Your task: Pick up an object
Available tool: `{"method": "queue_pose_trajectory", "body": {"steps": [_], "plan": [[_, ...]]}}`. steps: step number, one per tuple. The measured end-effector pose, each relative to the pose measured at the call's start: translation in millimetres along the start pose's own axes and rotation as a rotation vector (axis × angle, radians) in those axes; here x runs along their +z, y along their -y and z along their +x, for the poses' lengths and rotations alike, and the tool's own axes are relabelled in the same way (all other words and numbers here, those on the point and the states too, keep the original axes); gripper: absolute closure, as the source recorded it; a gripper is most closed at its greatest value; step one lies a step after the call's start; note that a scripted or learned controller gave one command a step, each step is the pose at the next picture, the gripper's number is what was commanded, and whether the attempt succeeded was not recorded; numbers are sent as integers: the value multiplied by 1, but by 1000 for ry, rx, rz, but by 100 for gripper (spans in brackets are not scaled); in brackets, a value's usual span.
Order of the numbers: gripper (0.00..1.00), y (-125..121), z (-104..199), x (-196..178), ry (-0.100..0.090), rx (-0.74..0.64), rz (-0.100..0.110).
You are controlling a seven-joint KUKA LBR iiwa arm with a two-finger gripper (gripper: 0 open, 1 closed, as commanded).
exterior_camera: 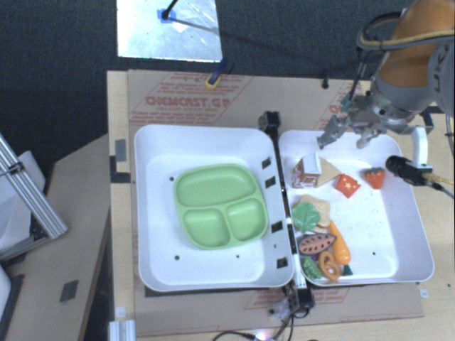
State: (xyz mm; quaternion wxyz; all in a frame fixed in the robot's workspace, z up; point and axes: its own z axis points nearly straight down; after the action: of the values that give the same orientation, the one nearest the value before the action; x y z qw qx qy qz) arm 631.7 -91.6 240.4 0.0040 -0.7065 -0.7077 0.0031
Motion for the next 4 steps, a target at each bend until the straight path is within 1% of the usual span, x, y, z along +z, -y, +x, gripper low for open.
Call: {"method": "queue_pose_trajectory", "body": {"steps": [1, 2, 3, 4], "plan": [[0, -2, 0, -7, 1, -2, -12], [0, -3, -4, 55, 1, 1, -8], [0, 4, 1, 113, 1, 1, -7], [0, 0, -2, 150, 8, 3, -19]]}}
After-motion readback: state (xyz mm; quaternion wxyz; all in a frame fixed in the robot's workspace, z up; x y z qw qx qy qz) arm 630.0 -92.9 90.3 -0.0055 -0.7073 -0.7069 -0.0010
